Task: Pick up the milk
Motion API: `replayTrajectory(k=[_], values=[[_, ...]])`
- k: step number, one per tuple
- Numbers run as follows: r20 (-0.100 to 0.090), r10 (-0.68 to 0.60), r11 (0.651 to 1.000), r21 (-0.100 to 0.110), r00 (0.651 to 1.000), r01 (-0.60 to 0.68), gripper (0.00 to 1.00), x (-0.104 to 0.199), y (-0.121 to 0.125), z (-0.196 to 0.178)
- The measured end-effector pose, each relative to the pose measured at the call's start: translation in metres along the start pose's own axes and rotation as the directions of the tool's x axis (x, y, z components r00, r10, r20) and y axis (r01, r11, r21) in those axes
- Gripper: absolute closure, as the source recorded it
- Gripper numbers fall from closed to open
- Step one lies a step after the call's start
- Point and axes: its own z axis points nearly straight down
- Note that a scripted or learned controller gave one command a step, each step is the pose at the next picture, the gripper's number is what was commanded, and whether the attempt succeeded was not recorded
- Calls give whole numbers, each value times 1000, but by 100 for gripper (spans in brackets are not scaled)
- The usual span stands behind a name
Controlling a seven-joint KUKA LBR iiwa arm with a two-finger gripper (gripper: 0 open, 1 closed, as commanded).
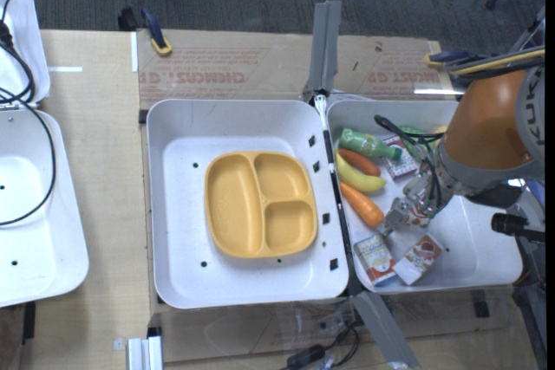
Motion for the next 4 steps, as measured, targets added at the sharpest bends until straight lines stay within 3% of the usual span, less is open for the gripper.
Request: replayTrajectory(k=[1,2,3,4], values=[[2,210,978,-2,978,-210,0,-16,0,-35],[5,96,995,-4,995,-96,0,38,-33,5],[6,100,995,-5,995,-100,100,37,-32,-4],[3,-11,1000,-1,1000,11,100,49,11,-126]])
